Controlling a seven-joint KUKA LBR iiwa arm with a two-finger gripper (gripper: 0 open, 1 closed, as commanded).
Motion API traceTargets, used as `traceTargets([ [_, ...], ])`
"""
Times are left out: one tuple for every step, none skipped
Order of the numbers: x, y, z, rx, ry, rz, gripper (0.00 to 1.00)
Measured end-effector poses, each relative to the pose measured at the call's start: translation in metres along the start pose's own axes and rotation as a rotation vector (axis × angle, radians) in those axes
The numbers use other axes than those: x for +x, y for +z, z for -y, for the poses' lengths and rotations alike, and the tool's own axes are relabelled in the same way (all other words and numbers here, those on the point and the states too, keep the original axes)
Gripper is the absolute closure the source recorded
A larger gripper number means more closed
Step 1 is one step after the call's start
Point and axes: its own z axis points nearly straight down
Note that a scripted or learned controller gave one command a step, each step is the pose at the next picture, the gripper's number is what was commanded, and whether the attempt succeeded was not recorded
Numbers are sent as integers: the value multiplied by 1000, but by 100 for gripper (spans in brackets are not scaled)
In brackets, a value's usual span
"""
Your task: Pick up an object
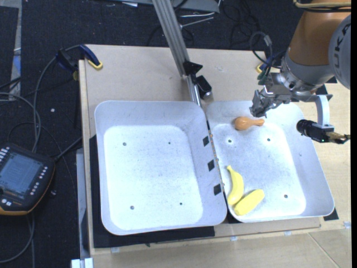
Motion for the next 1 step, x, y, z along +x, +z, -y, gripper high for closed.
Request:
traceTargets([
  [53, -6, 8, -1, 1, 0, 100],
])
